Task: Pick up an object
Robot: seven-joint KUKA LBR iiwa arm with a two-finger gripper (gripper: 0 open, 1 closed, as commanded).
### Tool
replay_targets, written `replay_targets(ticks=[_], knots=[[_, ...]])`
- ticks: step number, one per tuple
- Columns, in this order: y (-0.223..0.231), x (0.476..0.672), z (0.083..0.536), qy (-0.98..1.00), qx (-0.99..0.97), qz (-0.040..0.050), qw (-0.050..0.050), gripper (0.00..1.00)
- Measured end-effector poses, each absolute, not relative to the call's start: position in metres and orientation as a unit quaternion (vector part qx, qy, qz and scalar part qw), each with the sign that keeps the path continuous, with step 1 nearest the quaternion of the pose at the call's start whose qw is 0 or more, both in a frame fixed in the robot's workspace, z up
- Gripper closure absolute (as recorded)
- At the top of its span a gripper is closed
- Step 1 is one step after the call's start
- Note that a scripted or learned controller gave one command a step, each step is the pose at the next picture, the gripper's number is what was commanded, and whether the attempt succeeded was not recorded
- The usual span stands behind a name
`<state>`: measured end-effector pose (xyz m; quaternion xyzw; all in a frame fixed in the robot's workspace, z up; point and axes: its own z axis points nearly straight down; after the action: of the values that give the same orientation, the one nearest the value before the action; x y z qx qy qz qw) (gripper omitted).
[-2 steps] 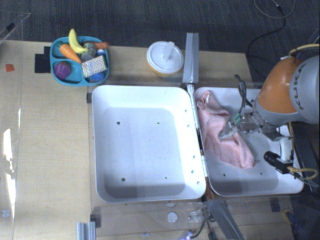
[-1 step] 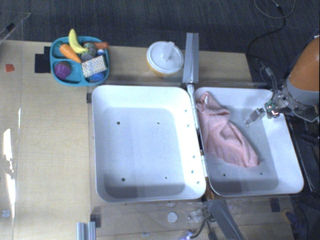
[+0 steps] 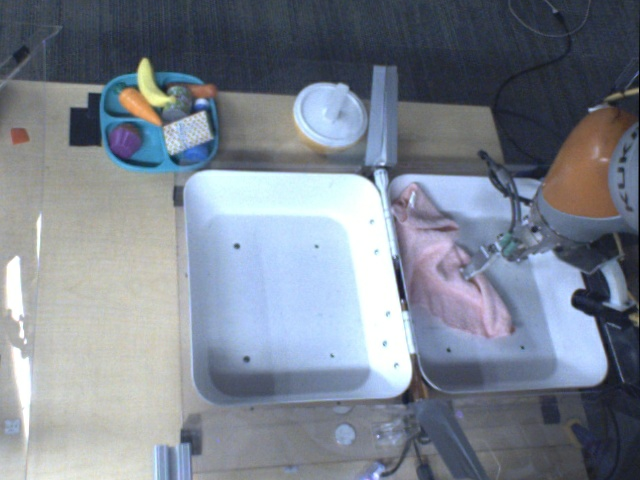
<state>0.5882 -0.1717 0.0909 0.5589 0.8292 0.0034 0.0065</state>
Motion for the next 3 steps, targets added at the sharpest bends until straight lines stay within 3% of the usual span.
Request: replay_targets(ticks=[1, 2, 3], knots=[[-0.159, 0.61, 0.09, 0.772, 0.636, 0.0032, 0.005, 0.0], [-0.151, 0.561, 0.09, 0.775, 0.632, 0.0038, 0.006, 0.0], [-0.129, 0.525, 0.091, 0.847, 0.532, 0.0043, 0.01, 0.0]])
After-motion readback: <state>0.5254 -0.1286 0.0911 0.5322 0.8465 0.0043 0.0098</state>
